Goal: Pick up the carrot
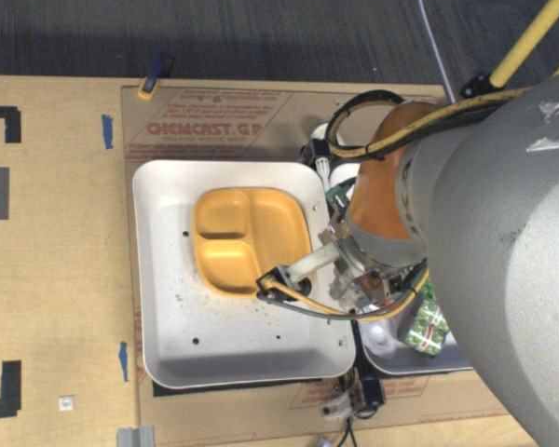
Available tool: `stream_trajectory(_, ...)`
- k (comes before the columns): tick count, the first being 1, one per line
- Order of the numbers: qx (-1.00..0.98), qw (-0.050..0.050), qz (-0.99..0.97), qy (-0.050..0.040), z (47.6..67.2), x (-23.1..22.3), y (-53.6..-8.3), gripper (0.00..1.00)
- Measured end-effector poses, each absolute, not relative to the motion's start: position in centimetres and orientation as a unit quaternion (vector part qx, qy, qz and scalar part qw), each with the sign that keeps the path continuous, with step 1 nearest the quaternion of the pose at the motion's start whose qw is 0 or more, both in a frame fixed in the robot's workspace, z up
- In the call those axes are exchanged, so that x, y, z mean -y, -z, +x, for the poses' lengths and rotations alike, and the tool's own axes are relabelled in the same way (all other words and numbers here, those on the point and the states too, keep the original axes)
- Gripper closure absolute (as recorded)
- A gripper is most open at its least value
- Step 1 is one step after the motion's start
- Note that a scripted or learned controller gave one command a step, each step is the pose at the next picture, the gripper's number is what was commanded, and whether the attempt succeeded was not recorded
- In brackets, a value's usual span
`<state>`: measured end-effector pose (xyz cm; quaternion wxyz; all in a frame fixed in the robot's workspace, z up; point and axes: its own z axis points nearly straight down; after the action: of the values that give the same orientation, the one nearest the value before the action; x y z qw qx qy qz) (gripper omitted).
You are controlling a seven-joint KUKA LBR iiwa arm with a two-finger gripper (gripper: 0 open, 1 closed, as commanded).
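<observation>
My gripper (pixel 356 290) hangs low over the dividing wall between the two bins, under the orange band of the wrist. The big grey arm (pixel 484 250) reaches in from the right and hides most of the right bin (pixel 419 361). In the left bin (pixel 158 277) lies a yellow divided plate (pixel 247 238), its right edge just left of the gripper. Nothing lies in the plate's compartments.
A green and white packet (pixel 427 325) lies in the right bin just below the arm, with a small white object (pixel 379 339) beside it. Cardboard sheets (pixel 56 250) cover the bench around the bins. A small blue and yellow item (pixel 154 77) sits at the back left.
</observation>
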<state>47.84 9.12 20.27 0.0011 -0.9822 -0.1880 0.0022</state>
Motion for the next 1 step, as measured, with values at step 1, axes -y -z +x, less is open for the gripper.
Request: stream_trajectory(1, 0.11, 0.0, -0.994, 0.0, 48.2, -3.04, -23.23, 1.0)
